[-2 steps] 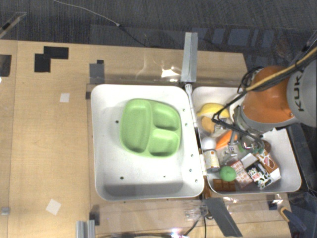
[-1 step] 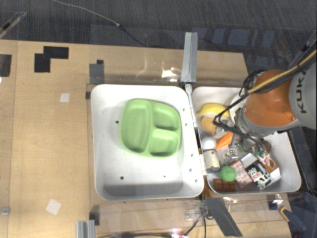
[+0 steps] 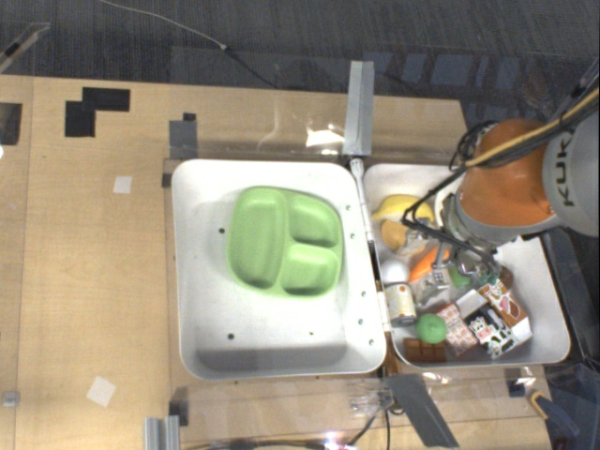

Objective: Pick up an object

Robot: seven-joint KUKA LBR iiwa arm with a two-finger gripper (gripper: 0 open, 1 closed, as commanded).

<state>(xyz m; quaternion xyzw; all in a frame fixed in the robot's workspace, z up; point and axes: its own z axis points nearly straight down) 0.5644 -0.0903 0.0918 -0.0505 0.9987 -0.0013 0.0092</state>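
Observation:
The right bin (image 3: 548, 340) holds a heap of small items: a yellow banana-like piece (image 3: 396, 206), a tan rounded object (image 3: 394, 235), an orange piece (image 3: 424, 260), a small white can (image 3: 400, 301), a green ball (image 3: 431, 328) and several printed boxes (image 3: 487, 322). My gripper (image 3: 457, 272) hangs low over the middle of this heap, just right of the orange piece, under the arm's orange band (image 3: 502, 181). The arm's wrist hides much of the gripper.
The left bin (image 3: 202, 340) holds a green divided plate (image 3: 284, 240). A metal divider post (image 3: 359, 111) stands between the bins at the back. Black cables run over the arm at right. Wooden bench lies to the left.

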